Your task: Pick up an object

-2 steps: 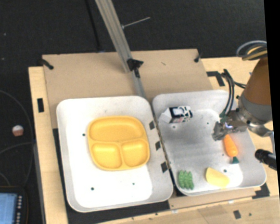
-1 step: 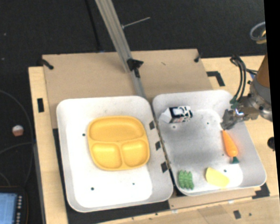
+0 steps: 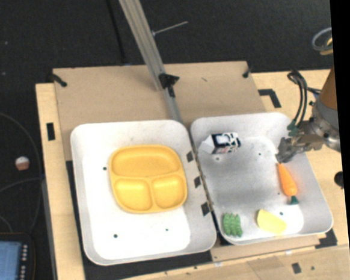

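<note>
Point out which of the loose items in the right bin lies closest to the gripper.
The orange carrot, just below the gripper by the right bin's right side. The green piece, yellow piece and black-and-white item lie farther off.

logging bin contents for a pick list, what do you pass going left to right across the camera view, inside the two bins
yellow divided tray → green toy → black-and-white object → yellow piece → carrot

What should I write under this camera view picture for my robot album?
Robot gripper hovers above an orange carrot in the right bin; a yellow tray fills the left.
</note>
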